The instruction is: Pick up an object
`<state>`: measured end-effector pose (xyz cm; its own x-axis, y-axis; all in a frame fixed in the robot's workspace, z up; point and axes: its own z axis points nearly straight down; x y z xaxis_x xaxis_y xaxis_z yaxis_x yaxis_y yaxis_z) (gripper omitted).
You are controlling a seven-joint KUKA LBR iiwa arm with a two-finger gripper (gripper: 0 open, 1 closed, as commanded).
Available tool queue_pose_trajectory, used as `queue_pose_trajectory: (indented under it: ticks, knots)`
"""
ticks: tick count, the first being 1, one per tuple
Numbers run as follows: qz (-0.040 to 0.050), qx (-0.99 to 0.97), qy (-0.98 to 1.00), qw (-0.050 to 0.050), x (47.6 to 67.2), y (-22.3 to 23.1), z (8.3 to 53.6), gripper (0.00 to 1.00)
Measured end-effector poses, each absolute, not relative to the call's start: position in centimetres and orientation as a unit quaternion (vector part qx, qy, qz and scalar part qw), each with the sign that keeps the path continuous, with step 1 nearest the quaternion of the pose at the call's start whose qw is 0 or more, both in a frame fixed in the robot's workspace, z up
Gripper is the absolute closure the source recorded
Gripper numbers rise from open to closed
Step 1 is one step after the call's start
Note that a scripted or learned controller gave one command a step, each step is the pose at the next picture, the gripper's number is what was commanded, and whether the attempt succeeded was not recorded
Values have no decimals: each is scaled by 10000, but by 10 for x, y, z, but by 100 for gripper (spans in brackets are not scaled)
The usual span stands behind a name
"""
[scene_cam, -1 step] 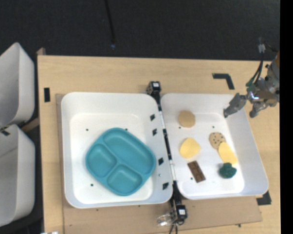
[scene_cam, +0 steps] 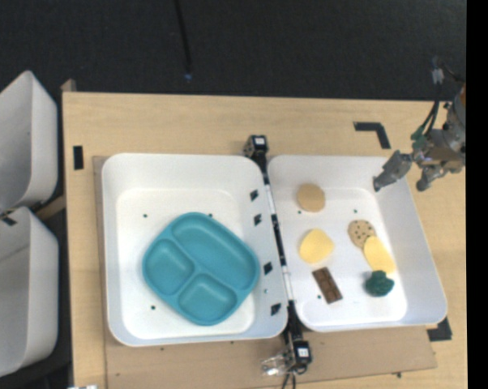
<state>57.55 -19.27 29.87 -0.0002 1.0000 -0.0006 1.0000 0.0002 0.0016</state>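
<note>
The right bin (scene_cam: 414, 217) holds several small items: a round tan piece (scene_cam: 311, 198), a pale yellow piece (scene_cam: 316, 246), a speckled brown cookie (scene_cam: 360, 232), a yellow oblong (scene_cam: 378, 254), a dark green lump (scene_cam: 379, 283) and a brown bar (scene_cam: 327, 285). My gripper (scene_cam: 408, 173) hangs over the bin's far right corner, above and to the right of the items. Its two fingers are spread apart with nothing between them.
A teal divided tray (scene_cam: 199, 267) lies in the left bin (scene_cam: 118, 217). Clips run along the ridge (scene_cam: 270, 233) between the bins. White containers (scene_cam: 17, 217) stand off the bench's left edge. Black corner marks sit on the wooden bench (scene_cam: 228, 124).
</note>
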Motion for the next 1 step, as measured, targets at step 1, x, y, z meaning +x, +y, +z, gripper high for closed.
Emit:
queue_pose_trajectory:
  ticks: [1]
  knots:
    - [-20, 7077, 7065, -14, 576, -194, 235, 0]
